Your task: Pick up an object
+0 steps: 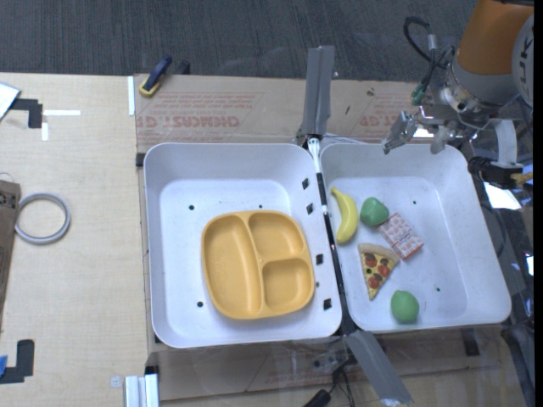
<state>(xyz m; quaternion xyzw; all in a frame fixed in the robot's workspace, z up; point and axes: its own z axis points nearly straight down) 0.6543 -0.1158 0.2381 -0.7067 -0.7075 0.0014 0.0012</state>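
Note:
The right bin (475, 253) holds a yellow banana (344, 214), a green round fruit (373, 212), a red and white patterned packet (400, 236), a pizza slice (377, 268) and a green ball (405, 306). My gripper (417, 139) hangs over the far rim of this bin, up and to the right of the banana. Its two fingers are spread apart, so it is open with nothing between them. The arm's orange band (501, 24) shows at the top right.
The left bin (170, 227) holds a yellow divided plate (259, 263). A grey post (320, 91) stands behind the bins' shared wall. On the wooden bench to the left lie a tape roll (41, 219) and a blue and yellow tool (155, 75).

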